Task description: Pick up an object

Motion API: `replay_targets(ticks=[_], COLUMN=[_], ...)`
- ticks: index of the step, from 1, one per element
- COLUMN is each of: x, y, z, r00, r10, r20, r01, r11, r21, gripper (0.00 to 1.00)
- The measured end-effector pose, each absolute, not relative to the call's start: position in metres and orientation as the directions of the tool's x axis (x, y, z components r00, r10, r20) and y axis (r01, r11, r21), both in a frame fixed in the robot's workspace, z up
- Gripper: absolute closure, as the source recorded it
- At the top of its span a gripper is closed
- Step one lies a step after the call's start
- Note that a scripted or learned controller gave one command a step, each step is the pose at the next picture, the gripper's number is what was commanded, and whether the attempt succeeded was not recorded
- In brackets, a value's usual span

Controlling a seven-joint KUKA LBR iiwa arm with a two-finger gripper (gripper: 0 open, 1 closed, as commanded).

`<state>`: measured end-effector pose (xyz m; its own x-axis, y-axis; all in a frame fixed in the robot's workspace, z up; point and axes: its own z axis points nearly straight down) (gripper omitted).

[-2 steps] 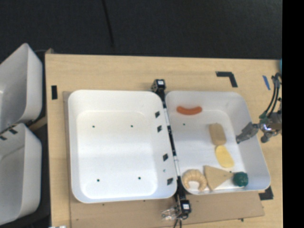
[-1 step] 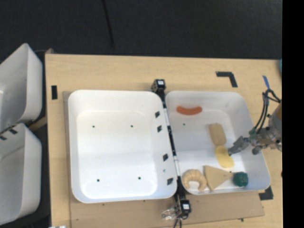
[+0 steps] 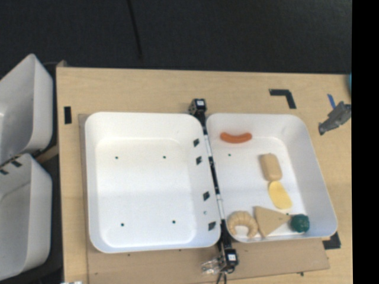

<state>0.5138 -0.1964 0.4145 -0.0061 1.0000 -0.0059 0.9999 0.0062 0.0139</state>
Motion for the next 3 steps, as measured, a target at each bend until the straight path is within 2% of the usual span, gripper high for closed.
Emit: replay_targets(ticks=[1,2,3], x=[0.488,0.558,0.517], y=[-0.222,-0.219,-0.229], z=[0.265,0.290,0.196], r00=[0.003,-0.003,0.002], r10=[1.000,1.000,1.000], r20=[0.001,-0.002,0.001], r01=[1.000,1.000,1.000], r11=[-0.003,0.003,-0.002], r21=[-0.005,0.004,-0.005], gripper=[0.00,0.00,0.00])
